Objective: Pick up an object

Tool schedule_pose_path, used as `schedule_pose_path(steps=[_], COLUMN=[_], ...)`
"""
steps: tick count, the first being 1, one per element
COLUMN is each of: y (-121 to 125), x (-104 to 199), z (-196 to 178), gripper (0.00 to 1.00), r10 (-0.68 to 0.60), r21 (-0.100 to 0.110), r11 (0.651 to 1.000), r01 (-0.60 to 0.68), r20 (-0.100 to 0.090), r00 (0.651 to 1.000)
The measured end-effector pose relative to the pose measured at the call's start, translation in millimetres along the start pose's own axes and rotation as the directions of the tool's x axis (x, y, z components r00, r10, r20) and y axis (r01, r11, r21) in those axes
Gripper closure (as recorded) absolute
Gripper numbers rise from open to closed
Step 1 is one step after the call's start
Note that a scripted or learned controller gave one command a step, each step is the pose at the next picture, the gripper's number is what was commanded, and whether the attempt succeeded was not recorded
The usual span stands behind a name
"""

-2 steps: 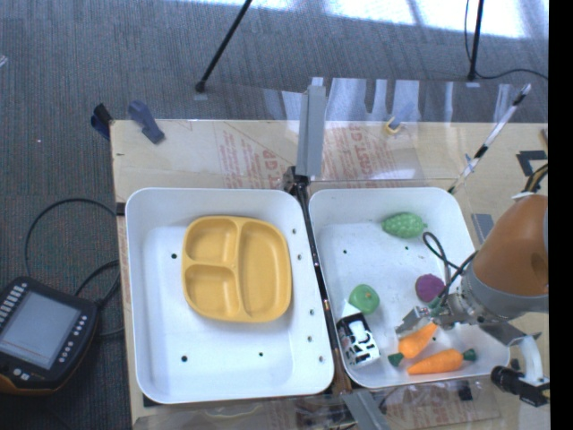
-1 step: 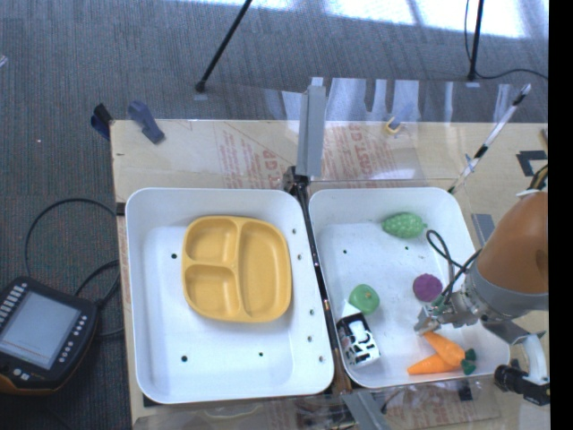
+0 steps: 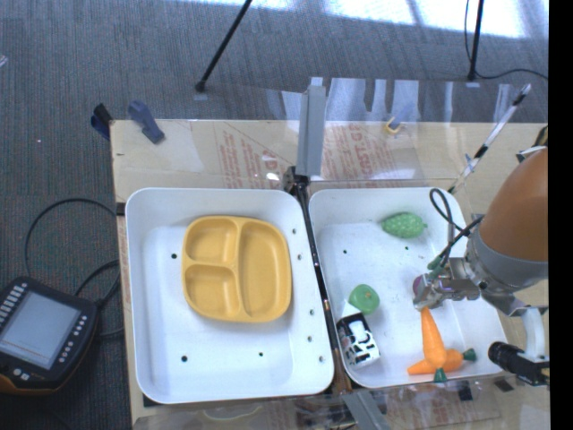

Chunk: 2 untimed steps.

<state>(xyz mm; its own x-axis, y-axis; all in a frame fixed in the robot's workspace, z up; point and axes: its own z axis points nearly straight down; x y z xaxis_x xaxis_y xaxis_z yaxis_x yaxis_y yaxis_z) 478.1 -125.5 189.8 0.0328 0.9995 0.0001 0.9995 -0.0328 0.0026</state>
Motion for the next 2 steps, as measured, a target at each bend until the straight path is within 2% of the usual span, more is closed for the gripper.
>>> schedule_pose_path(steps=[1,2], y=[56.1,35.7], x=[77.5,87.3], z=[5.3,-25.6], gripper=[1.0,1.0], r10=[0.047,-0.07], r21=[0.01,0.008], r11=[0.999,0.998], r01=[-0.047,0.07], r20=[-0.002,0.0], r00=[0.999,0.998])
